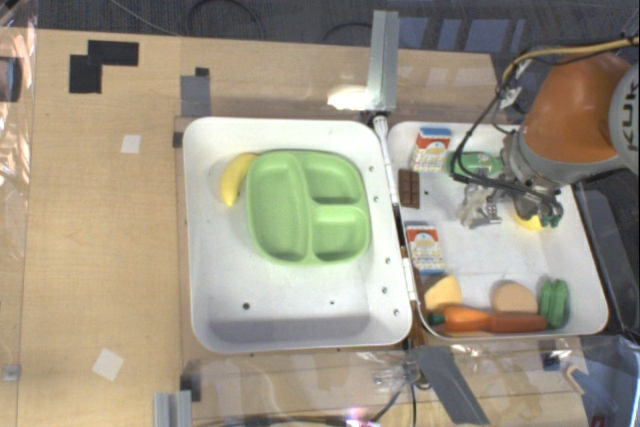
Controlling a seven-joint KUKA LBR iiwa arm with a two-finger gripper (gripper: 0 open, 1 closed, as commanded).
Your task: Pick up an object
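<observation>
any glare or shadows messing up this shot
Camera view: a bright glare spot sits on the bench just behind the left bin; the green tray casts a soft shadow on that bin's floor; the gripper looks slightly blurred; the small items are soft.

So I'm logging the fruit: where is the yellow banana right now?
The yellow banana lies in the left white bin, at its far-left part, touching the left edge of the green divided plate.
</observation>
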